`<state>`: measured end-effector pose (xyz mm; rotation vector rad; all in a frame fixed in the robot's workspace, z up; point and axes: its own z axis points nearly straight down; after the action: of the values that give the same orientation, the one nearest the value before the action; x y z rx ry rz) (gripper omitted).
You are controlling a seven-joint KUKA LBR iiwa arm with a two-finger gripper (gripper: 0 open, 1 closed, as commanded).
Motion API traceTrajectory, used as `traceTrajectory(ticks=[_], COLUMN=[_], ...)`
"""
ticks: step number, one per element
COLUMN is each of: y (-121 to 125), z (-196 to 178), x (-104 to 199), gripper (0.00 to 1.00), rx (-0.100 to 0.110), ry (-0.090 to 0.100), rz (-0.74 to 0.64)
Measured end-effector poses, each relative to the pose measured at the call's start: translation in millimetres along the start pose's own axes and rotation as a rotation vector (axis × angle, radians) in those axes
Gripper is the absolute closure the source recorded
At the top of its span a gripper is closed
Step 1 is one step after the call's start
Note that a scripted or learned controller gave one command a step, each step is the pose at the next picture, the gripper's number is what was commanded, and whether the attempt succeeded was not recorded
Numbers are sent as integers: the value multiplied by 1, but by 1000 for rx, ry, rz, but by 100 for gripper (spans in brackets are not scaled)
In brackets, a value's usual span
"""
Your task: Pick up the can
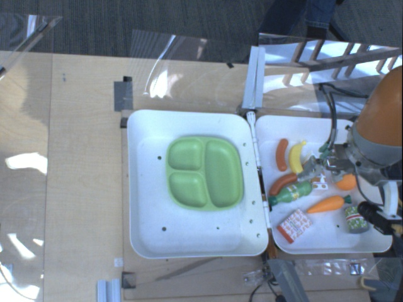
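**Hovering in a crowded right bin**

Reaching in over the right bin (378, 247), I have my claw (322, 164) low among a clutter of toy food. Whether it is open or closed I cannot tell from this angle; nothing shows clearly between its tips.

Close around my claw: a yellow banana (296, 157) just beyond it toward the left bin, and a red sausage (281, 153) past that. Right below my claw lies a green bottle (291, 193) on its side, with a second sausage (281, 183) touching its far end. An orange carrot (326, 204) lies nearer the camera than the bottle, and a small orange piece (346, 182) sits beside my wrist. A red-and-white packet (294, 225) rests farther toward the front rim.

The can (355, 219) is apart from my claw, toward the front of the bin and back under my arm, just off the carrot's thick end. It is small, with a green label with pale dots and a lighter top, and it looks tilted.

In the left bin (145, 231), well away from my claw, sits a green divided plate (206, 172). Both bins stand on the wooden desk (75, 187).
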<state>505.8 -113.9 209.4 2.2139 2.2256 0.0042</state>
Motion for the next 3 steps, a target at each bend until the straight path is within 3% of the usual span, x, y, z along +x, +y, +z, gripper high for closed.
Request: traceTrajectory(ticks=[1,2,3], y=[47,-14,-14], z=[121,119,119], x=[-51,-8,8], gripper=[0,0,0], rx=[-10,-13,-15], ry=[-3,-1,-3], rz=[73,322,347])
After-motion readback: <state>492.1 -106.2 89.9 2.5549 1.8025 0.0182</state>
